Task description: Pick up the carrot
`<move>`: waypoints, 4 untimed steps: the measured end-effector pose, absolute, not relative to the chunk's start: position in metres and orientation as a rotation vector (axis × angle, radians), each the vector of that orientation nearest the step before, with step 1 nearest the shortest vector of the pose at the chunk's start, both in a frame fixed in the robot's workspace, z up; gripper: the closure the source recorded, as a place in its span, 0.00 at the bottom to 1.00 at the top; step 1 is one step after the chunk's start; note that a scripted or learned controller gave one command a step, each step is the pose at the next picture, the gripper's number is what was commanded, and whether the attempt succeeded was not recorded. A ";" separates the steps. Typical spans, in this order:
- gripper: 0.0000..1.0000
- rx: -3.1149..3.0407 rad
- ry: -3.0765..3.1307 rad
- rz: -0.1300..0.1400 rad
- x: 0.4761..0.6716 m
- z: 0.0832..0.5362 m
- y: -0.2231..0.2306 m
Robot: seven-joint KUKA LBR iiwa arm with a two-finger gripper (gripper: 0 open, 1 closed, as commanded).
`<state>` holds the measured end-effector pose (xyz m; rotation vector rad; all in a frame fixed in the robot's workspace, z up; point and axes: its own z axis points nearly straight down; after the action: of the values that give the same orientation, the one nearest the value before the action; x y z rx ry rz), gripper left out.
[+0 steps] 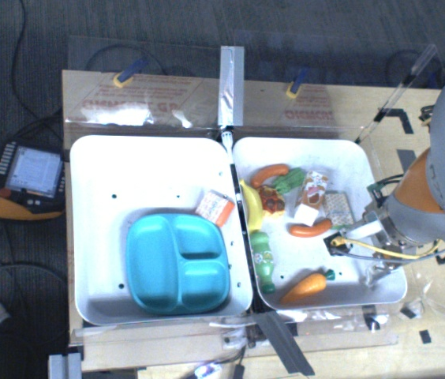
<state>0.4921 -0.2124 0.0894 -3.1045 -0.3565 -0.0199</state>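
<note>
The carrot (305,285) lies near the front wall of the right bin (353,158), just beside the gripper (376,265). It's probably light, stiff, slick plastic, so grab its thick middle. Can't tell if the gripper's open or clenched.

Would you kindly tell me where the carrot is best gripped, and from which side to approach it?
Probably the thick orange middle of the carrot, coming straight down from above and closing across its width. It lies flat and slanted near the front wall of the right bin, green top towards the right, with bare floor along both long sides.
</note>
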 end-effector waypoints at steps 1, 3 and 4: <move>1.00 -3.115 -0.363 -0.014 0.491 0.099 -0.214; 1.00 -3.127 -0.316 0.010 0.508 0.276 -0.224; 0.00 -3.127 -0.316 0.010 0.508 0.276 -0.224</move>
<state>0.5083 -0.2238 0.2761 -3.1268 -0.3156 0.0098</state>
